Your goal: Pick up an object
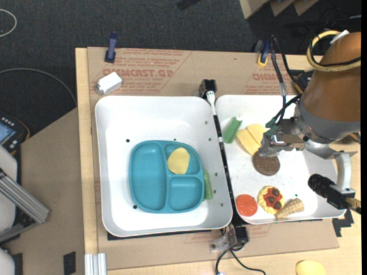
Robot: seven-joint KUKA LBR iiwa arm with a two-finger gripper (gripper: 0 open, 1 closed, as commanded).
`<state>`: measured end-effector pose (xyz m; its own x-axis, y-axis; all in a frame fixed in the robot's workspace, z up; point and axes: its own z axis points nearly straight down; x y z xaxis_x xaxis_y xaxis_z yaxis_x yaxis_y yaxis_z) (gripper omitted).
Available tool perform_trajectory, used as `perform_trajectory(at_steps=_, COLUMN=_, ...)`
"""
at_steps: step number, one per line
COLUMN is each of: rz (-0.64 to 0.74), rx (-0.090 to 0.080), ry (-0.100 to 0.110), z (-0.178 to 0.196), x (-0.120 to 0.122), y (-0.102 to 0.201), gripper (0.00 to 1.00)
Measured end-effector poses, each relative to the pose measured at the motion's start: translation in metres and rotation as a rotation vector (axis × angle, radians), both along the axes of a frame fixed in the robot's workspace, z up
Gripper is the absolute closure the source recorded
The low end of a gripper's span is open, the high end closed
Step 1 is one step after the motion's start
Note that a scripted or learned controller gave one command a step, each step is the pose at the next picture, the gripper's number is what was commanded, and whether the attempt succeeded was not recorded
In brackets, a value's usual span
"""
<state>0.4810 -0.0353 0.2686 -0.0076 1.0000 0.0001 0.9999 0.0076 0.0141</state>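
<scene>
Brown disc (266,165) | right bin (321,211) | gripper (269,151) directly above, maybe touching | finger spread indiscernible

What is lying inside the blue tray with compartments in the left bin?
A yellow oval piece lies in the upper right compartment of the blue tray. The other compartments show bare blue. A green piece sits outside, against its right edge. Anything beneath the tray is covered.

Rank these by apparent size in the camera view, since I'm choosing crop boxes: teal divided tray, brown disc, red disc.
1. teal divided tray, clearly largest
2. brown disc, partly covered by the end effector
3. red disc, only slightly smaller
</scene>
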Motion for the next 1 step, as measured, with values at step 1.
perform_trajectory(at_steps=1, rz=-0.005, rx=-0.001, ry=0.012, z=-0.0209, x=0.0223, y=0.0409, gripper=1.00)
